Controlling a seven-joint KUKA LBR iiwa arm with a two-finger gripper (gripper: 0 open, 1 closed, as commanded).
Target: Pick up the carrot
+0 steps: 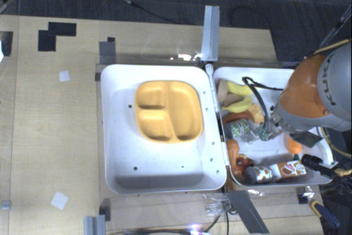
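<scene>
Over the right bin [275,73], the grey arm with its orange band [302,93] reaches in from the right, its hand [263,132] low among the clutter; whether it is spread or pressed together cannot be told. Near that bin's left wall lies the carrot [232,147], just left of the hand. A banana [237,88] sits farther back. A yellow divided tray [168,110] rests in the left bin [118,118] on the desk [49,135].

Carrot [233,148]: orange, lying lower right of frame, against the right bin's left wall.
</scene>
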